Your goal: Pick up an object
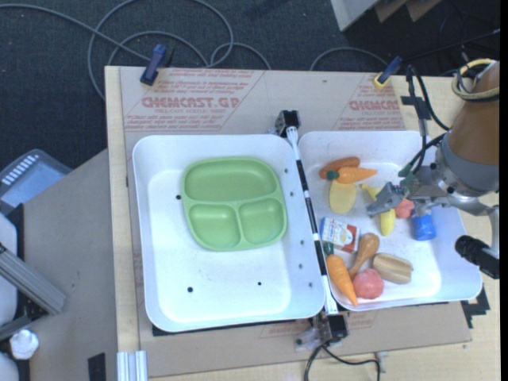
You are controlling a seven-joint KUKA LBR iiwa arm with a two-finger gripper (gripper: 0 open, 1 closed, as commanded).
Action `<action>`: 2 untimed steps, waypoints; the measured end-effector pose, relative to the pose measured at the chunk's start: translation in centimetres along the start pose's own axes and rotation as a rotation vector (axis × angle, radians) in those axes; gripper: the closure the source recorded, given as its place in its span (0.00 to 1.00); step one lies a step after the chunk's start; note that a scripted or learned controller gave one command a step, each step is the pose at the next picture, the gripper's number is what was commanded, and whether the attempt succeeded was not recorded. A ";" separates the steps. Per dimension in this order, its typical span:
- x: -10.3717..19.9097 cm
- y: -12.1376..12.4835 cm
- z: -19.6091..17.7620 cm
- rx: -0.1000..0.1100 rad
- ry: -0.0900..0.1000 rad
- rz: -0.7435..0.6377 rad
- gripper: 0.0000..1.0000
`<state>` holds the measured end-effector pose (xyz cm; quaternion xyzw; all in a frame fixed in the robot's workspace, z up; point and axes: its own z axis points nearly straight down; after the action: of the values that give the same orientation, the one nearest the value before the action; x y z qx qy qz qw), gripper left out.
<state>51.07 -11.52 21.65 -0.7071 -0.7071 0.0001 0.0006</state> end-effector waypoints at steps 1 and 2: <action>-4.4 1.7 6.8 0.001 0.000 0.001 0.00; -4.4 4.6 13.2 0.001 0.000 0.000 0.00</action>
<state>55.69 -15.90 8.41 -0.7072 -0.7070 0.0004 0.0012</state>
